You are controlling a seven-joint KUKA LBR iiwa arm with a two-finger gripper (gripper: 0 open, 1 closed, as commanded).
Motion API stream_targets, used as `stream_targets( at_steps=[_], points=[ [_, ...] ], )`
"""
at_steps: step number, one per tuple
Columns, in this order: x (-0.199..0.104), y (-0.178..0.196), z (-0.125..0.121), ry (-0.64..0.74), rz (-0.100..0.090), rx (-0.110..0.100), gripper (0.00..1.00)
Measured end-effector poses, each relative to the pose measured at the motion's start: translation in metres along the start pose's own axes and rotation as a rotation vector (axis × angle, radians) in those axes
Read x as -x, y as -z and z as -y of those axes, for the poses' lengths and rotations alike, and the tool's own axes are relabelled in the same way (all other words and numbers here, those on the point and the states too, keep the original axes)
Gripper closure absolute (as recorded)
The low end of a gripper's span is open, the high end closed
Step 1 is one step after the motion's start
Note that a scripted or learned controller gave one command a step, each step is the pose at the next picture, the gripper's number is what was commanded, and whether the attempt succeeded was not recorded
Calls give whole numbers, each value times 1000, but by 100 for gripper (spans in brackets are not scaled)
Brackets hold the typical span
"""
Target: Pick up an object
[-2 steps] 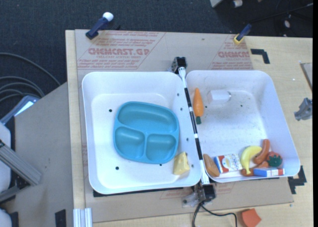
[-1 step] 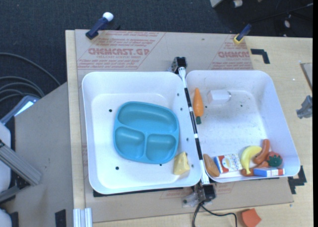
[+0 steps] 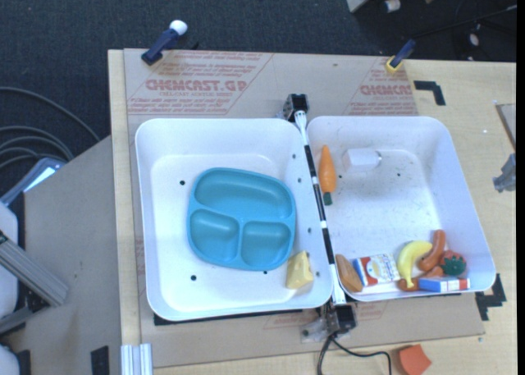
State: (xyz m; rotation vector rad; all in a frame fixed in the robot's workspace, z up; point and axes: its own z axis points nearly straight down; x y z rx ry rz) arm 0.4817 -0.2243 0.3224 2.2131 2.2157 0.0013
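1. White plastic bins sit side by side. The left bin (image 3: pixel 156 201) holds a blue three-compartment plastic plate (image 3: pixel 242 219) and a pale yellow wedge (image 3: pixel 299 271). The right bin (image 3: pixel 459 176) holds an orange toy carrot (image 3: pixel 327 170), a small white block (image 3: pixel 362 159) and a yellow toy banana (image 3: pixel 414 258) among clutter.
2. Every object lies in a bin; judging by that, the whole pick remains.
3. Grey metal of the gripper (image 3: pixel 504 175) shows beyond the right bin's rim, well apart from everything; open or closed, I cannot tell.

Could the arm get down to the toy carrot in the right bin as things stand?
Probably yes: nothing lies on the carrot, and it is open from above. But it lies tight against the right bin's left wall, which may crowd the tool.
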Motion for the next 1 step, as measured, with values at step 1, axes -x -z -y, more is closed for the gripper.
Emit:
stream_targets(
  at_steps=[1],
  points=[
    [0,10,-1,1,2,2,100]
  ],
)
